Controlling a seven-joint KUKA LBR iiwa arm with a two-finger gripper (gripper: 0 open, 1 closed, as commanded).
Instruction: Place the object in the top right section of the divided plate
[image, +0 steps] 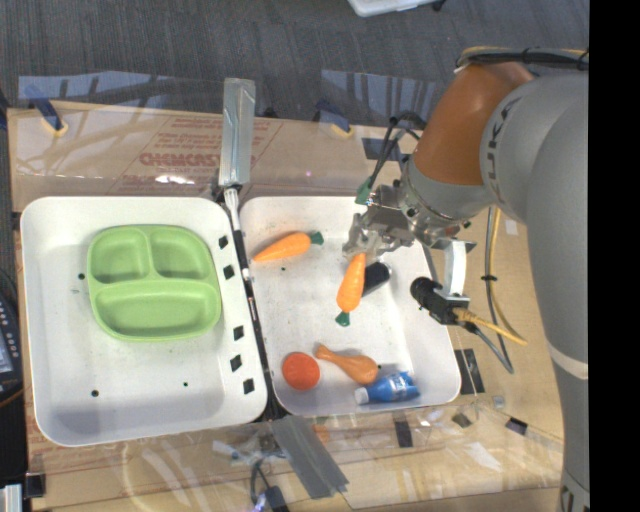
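One carrot (351, 283) hung below the tool (375, 240) | grip state: cannot tell | step: pick-up | next: carry to divided plate (152, 280), top right section

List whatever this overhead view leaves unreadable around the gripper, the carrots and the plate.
- Gripper: its fingers are hidden under the wrist housing and cabling, so its grasp on the near carrot cannot be judged.
- Dark object beside that carrot: partly covered, identity unclear.
- Blue object at the right bin's front edge: too small to read.
- Green divided plate: section depth not readable from above.
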